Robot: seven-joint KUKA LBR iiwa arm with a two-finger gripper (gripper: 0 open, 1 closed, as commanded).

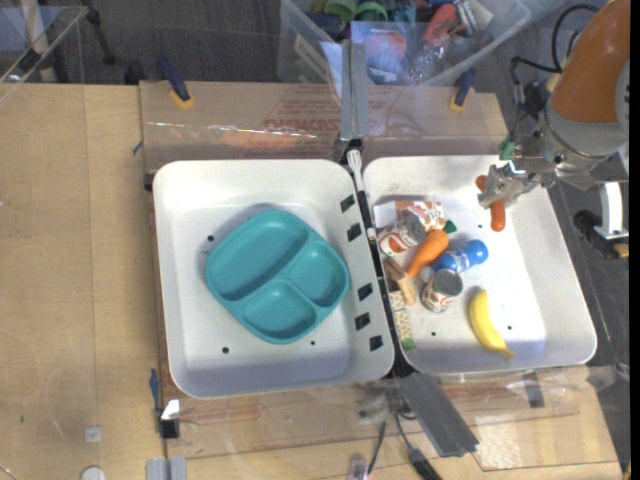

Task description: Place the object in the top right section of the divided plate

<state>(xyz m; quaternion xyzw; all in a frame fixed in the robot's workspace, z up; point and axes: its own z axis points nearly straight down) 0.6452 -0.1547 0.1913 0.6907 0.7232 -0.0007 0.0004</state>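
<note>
Looking largest first, you have the left bin (180, 268) bearing the teal divided plate (277, 275), its top right section bare and waiting. At three o'clock the right bin (560, 268) keeps the clutter: banana (488, 321), carrot (430, 249), blue can (463, 257). At two o'clock the gripper (497, 203) hovers near the bin's rim; you cannot tell its state, and which object it targets stays unclear.

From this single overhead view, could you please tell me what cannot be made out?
- Gripper: too small and blurred to show whether the orange piece at it is held or part of it.
- Arm: cut off by the right edge of the camera view.
- Pile beside the carrot: overlapping items hide one another; the labels are unreadable.
- Clear tub: cut off by the top edge, its contents blurred.
</note>
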